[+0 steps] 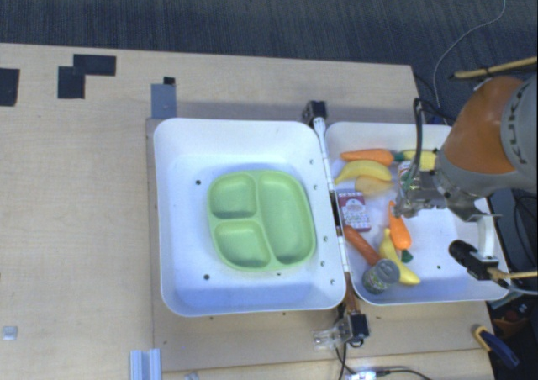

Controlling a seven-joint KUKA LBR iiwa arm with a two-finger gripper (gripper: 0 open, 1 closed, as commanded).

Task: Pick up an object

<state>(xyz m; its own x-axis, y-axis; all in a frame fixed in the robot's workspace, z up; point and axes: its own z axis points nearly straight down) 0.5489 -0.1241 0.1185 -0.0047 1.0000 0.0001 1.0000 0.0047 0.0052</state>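
Note:
The right bin (445, 286) holds several toy foods. An orange carrot (366, 155) lies at its far side with a yellow banana (363, 171) just below it. A small red and white box (354, 210) sits by the left wall. A second orange carrot (361, 245) slants below the box. An orange piece (400, 232) and a yellow piece (397, 262) lie in the middle, with a grey round can (381, 276) beside them. My gripper (409, 199) hangs low over the bin, right above the orange piece's upper end.
The left bin (181, 286) holds a green divided plate (261, 219). A black clamp (316, 109) sits on the ridge between the bins. The arm's orange band (479, 134) overhangs the right bin's far right corner.

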